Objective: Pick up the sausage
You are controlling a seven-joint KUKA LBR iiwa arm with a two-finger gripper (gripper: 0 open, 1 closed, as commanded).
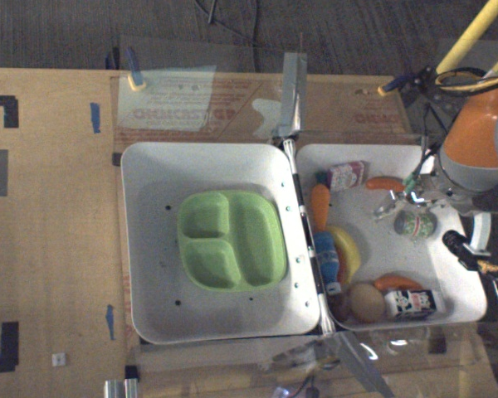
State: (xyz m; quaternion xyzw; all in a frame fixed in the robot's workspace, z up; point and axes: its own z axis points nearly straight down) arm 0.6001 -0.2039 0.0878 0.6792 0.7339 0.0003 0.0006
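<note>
The left bin (141,247) holds a green divided plate (231,240) near its middle. In the right bin (456,293), a carrot (319,206), a blue bottle (327,259) and a banana (347,251) lie along the left wall. A pink carton (346,175) sits by the far edge. The sausage (384,184), as I read it, is the reddish piece just right of the carton, close to the far edge. The gripper (402,199) hangs just beside it, between it and a round speckled ball (416,224). Whether the gripper is wide, narrow or closed cannot be told; its metal parts blur together, and nothing is seen held in it.

Risks, as I judge them:
- The sausage lies close to the far wall and the carton, so a descent could strike either or push the sausage aside.
- A similar reddish piece (398,283) lies near the front edge, touching a milk carton (411,303) beside a brown potato (366,303); it could be mistaken for the target, and I cannot rule out that it is the sausage.
- The ball sits near enough to be knocked.

The sausage's right end is hard to separate from the gripper. The arm (475,135) is cut off at the right.
</note>
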